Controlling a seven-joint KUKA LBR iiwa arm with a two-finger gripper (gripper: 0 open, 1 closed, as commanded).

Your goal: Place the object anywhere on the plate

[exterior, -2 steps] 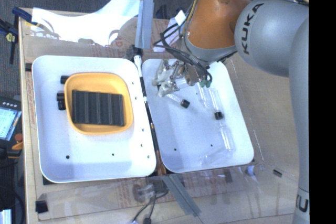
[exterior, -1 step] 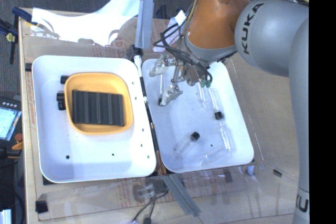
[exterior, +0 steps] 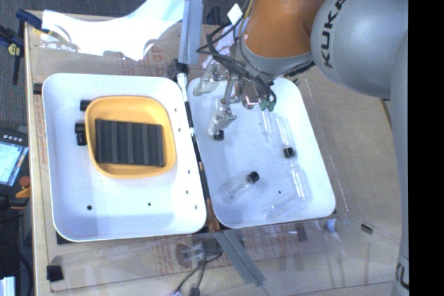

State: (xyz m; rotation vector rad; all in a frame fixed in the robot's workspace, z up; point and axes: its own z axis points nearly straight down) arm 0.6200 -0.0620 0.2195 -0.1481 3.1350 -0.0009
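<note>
The gripper (exterior: 223, 118) hangs near the right bin's (exterior: 316, 170) back edge; whether it holds anything, I cannot tell. Clear tubes (exterior: 239, 184) lie there, probably light and slippery. The yellow plate (exterior: 128, 107) waits left.

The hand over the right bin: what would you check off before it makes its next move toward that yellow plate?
1. Object between the fingers of the hand: cannot tell; the clear parts blur against the white bin.
2. Hand position: ok, it sits over the upper left part of the right bin, above the clear vials.
3. Things to pick up: ok, several clear vials with dark caps lie loose in the right bin.
4. Yellow plate: ok, it lies flat in the left bin.
5. Space on the plate: not ok, a dark ridged rack covers most of its middle.
6. Route across: cannot tell; the raised edges between the bins must be cleared.
</note>
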